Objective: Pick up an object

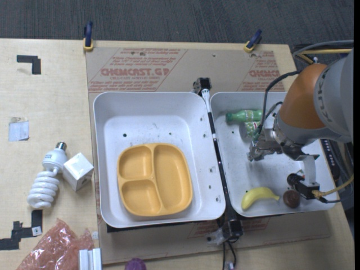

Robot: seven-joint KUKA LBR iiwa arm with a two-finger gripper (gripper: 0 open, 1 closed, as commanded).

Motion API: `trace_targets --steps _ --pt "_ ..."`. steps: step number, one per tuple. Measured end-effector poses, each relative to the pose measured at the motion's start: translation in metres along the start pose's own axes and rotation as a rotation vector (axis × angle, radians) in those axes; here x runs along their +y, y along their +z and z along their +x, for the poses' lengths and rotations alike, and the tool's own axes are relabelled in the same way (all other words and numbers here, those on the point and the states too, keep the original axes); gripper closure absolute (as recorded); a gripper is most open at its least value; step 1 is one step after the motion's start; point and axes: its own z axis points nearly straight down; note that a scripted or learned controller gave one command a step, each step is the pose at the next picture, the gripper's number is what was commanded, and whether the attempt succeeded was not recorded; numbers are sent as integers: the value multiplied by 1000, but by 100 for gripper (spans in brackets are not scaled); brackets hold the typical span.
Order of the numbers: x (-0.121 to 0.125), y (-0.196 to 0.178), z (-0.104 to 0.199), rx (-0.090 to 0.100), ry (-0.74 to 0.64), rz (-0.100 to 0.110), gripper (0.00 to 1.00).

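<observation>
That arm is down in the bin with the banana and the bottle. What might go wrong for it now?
The gripper sits beside the green bottle, which lies on its side and might roll away. The bottle is near the right bin's wall, so a finger could bump it. The banana lies well apart, so it looks safe.

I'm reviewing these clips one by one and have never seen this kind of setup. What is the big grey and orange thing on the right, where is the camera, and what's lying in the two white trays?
This is a single picture from a camera fixed above a bench, looking down at a slant. The grey and orange shape is a robot arm reaching in from the right. Its claw hangs low over the right bin; whether it is open or shut cannot be told, and nothing is visibly held.

The right bin holds a green bottle, a banana and a small brown object. The left bin holds a yellow divided plate.

Outside the bins, to the left, lie a spiral light bulb and a small white box.
</observation>
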Motion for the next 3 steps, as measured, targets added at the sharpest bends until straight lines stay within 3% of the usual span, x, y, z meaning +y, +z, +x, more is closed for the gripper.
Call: trace_targets --steps 1,2,3 --pt "10 -8 -64 0 -2 -1 100" --pt "10 -8 -64 0 -2 -1 0" --pt "110 9 -98 -1 -4 -1 0"
